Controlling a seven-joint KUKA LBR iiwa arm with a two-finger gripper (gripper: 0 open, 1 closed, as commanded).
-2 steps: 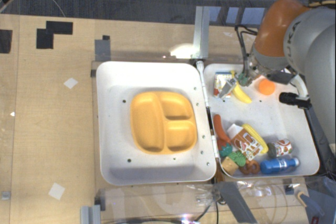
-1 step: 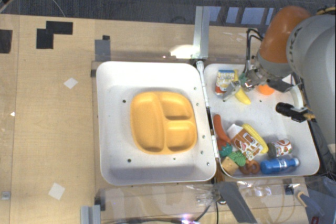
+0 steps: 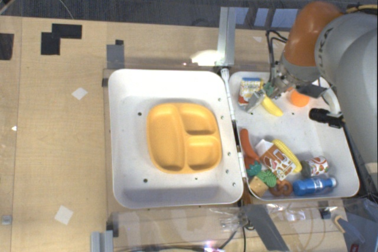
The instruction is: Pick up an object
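Over the right bin: the pincer sits low in the far part of this bin, at the end of the grey arm with its orange band.
Pincer state: cannot tell — the tips are small and dark against the clutter, and whether anything lies between them is not clear.
Just beside the pincer: a yellow banana-like piece lies slanted right at the tips, touching or nearly so; a small printed packet lies on its left, close against the bin's far left corner.
A little to the right: an orange ball rests under the arm's wrist, with a black part of the arm near it.
Right bin: white and shallow, its middle floor bare.
Near end of the right bin: a heap of things — a red sausage-like piece along the left wall, a yellow corn cob, a brown printed packet, a green toy, a pretzel-shaped piece, a blue bottle lying on its side, and a small patterned can.
Left bin: white, side by side with the right one, holding a yellow divided tray at its middle.
Desk: pale wood, with black marks at the far left.
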